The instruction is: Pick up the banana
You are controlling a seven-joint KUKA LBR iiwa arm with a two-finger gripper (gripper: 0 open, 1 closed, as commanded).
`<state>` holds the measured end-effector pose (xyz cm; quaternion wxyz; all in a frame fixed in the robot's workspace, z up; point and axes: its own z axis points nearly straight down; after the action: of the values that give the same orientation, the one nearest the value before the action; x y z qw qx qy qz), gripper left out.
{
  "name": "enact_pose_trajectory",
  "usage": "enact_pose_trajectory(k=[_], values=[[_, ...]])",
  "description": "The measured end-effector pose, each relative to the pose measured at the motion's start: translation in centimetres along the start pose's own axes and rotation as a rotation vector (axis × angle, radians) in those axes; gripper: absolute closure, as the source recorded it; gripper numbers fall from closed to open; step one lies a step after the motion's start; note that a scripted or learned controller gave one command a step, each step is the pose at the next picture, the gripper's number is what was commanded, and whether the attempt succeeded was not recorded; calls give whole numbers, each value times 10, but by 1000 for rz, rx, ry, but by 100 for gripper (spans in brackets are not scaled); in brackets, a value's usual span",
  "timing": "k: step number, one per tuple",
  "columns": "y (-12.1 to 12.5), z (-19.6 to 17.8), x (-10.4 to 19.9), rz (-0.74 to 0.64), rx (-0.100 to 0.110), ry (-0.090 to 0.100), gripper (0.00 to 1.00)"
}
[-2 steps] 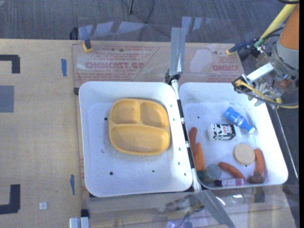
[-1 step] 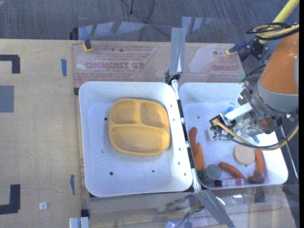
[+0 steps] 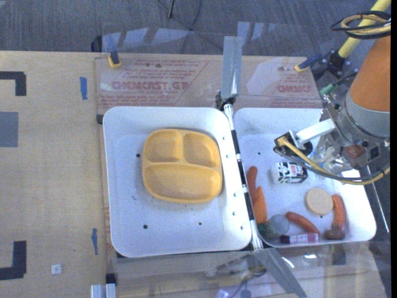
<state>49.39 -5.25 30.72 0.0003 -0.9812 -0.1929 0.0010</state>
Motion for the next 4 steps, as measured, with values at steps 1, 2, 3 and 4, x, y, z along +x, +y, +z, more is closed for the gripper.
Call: enact_pose_trajectory(k=[1,2,3,4], values=[[-59,117,8,4,2,-2,100],[12,79,52,-52,0,1,100],[106,83,94,-91,0,0,100],[203,126,42,-127,2,-1,100]])
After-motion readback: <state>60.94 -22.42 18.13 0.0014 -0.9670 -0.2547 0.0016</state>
